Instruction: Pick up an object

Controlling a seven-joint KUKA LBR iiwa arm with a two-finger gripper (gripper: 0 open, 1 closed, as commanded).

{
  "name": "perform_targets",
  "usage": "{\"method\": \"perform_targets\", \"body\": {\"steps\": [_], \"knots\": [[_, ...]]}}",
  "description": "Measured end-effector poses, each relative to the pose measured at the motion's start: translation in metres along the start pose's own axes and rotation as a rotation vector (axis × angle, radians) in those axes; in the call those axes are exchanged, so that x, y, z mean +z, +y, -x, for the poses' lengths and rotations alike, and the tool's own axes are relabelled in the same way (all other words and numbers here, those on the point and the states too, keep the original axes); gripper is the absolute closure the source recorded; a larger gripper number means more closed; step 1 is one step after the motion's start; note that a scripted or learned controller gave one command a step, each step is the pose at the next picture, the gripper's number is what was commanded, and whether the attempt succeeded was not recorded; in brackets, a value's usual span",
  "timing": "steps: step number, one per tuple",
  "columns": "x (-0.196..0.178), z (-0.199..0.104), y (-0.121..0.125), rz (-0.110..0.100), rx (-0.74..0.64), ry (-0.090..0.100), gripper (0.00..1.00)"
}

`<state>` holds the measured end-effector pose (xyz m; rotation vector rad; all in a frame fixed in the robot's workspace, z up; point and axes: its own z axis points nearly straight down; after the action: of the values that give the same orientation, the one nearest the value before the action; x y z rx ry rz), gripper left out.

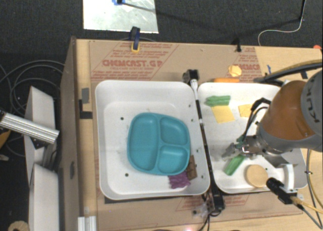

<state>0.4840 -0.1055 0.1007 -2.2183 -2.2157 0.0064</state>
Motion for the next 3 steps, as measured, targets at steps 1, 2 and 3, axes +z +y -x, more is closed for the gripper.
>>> {"method": "perform_targets", "body": {"steps": [1,2,3], "knots": [[-0.021,0.036,0.073,0.017,-0.006,-0.005,0.00],[-0.004,0.017,0.022,0.002,-0.002,0.001,0.00],[-0.047,0.005,0.128,0.022,-0.010,-0.004,0.00]]}}
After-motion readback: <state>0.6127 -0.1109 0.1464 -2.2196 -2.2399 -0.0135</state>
